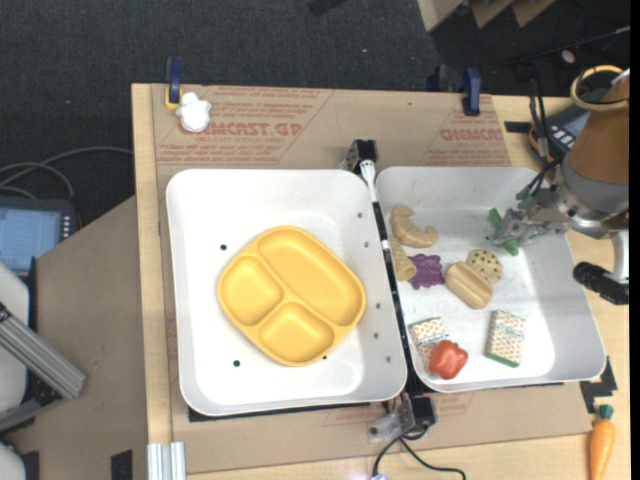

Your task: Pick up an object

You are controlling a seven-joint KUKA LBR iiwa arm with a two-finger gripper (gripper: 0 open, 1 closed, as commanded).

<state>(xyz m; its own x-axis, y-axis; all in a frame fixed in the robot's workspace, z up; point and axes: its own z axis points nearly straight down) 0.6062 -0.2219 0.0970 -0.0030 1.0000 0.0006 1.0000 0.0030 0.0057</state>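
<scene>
Seemingly small and green, an object (503,230) at the jaws (515,226), grip state unclear, right bin (560,363).

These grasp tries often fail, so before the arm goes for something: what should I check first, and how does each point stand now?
1. Gripper over the right bin: ok.
2. Something green at the gripper; held or not: cannot tell.
3. Targets in reach, such as the red pepper and the cookie: ok.
4. Pepper apart from its neighbours: not ok, it touches a small packet.
5. Yellow tray lies in the left bin, away from the gripper: ok.
</scene>
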